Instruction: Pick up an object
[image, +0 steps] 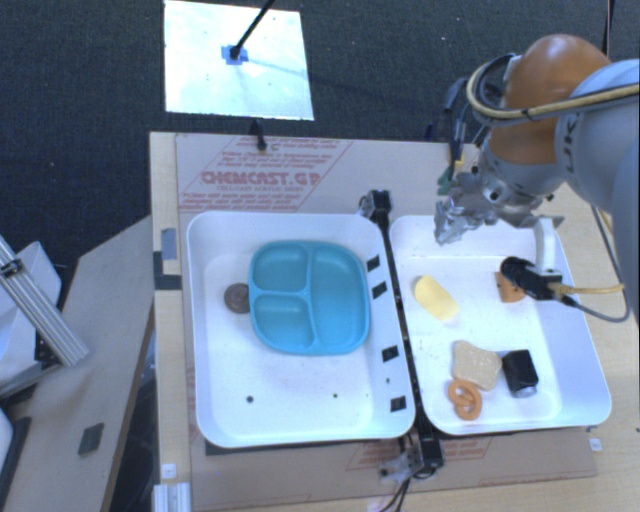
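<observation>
My gripper (451, 229) hangs over the far left corner of the right bin (575, 345), with nothing visible in it. A pale yellow oval piece (436, 298) lies below it, toward the near side. A tan bread-like piece (476, 363) rests near the front, and a small brown pretzel (464, 399) touches its near edge. A black block (519, 371) sits just right of the bread. An orange piece (511, 291) lies at the right, partly hidden.
The left bin (215, 400) holds a blue divided plate (306, 297) with a small grey-brown disc (237, 297) at its left edge. A black-taped ridge (392, 300) separates the bins. The arm (560, 110) reaches in from the upper right.
</observation>
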